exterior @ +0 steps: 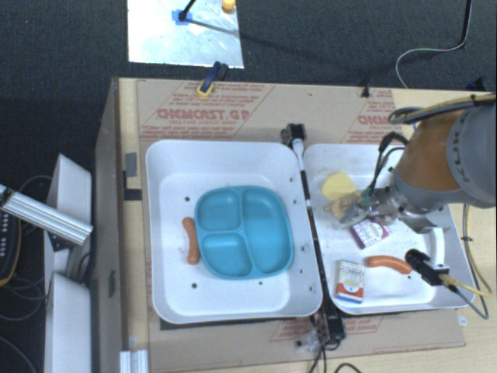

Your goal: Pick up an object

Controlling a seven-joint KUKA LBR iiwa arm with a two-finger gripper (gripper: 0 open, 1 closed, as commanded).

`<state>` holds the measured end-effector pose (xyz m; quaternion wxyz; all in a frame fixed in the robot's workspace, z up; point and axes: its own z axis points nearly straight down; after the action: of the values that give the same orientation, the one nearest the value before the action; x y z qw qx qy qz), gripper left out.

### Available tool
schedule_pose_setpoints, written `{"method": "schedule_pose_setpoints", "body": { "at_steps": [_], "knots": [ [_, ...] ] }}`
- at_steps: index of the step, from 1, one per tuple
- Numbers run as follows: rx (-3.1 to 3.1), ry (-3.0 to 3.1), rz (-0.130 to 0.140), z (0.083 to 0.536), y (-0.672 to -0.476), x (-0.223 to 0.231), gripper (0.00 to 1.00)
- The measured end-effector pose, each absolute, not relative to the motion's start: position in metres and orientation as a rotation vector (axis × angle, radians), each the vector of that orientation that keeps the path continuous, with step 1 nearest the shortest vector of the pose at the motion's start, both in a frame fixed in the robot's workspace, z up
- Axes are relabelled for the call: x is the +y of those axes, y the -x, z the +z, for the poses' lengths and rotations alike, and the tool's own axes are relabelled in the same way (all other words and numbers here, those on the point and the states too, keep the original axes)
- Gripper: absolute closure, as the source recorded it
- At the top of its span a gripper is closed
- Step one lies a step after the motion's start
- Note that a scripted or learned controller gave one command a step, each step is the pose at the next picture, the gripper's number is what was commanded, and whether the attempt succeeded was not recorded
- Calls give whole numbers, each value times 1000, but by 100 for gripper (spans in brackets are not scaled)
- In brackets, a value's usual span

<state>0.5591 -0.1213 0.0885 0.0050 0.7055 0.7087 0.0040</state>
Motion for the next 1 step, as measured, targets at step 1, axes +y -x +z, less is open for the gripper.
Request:
{"method": "schedule_pose_setpoints", "body": {
  "at_steps": [1],
  "knots": [
    [2211, -2205, 13, 100, -560, -124, 100]
  ]
}}
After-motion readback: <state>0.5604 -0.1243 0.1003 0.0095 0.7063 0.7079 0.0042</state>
